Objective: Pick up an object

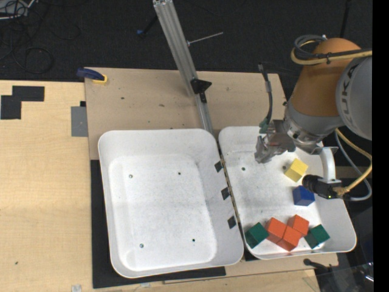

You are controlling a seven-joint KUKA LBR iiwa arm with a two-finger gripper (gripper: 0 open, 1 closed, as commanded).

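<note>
Lying in the right bin [243,181], small matte hard-edged blocks are scattered: a yellow cube [296,170] and a blue cube [304,196] midway, with orange blocks [287,230] between two green blocks [256,233] at the near edge. The gripper [264,151] hangs over the speckled bin floor beside the yellow cube; its state cannot be told. The worktop [146,99] is pale wood.

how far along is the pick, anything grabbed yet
Done: the arm has reached over the right bin, with the pincer above its upper part. In hand: nothing visibly between its fingers. The yellow block, blue block, orange blocks and two green blocks all lie on the bin floor. Left: choose a block, descend, grip and lift.
</note>
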